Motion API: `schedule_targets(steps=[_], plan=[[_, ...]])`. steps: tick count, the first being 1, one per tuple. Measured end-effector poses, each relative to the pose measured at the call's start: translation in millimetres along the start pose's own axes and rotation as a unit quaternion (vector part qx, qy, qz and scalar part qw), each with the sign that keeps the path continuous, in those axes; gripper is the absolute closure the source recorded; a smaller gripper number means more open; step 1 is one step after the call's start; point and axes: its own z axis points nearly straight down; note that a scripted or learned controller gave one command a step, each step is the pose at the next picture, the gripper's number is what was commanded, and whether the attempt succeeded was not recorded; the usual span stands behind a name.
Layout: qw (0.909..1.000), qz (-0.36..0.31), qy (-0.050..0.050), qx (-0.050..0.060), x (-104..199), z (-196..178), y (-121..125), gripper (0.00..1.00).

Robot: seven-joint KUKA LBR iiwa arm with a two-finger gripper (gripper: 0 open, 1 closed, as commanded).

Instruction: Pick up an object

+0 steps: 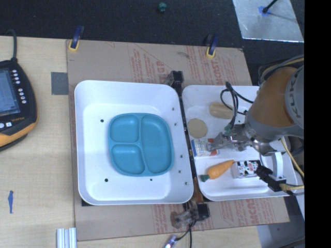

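the toy carrot (pixel 219 169) lies in the right bin (pixel 243 192), at about 7 o'clock from the gripper (pixel 223 140). it looks light, hard and smooth, so grab its fat middle. i cannot tell the gripper's state.

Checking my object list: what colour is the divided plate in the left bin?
Light blue plate, plain, seen in the camera view.

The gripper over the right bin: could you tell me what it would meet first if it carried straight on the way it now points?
Probably the small printed packet lying just past the gripper, toward the bin's left wall. Depth is unclear from above, so it might pass over it.
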Motion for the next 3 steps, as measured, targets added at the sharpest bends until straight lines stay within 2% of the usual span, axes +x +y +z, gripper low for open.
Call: schedule_targets(steps=[1, 2, 3], plan=[[1.0000, 0.001, -0.001, -0.003, 23, -1, 66, 0.00], [0.9999, 0.003, 0.003, 0.012, 8, -4, 110, 0.00], [0.9998, 0.008, -0.003, 0.016, 22, 2, 116, 0.00]])
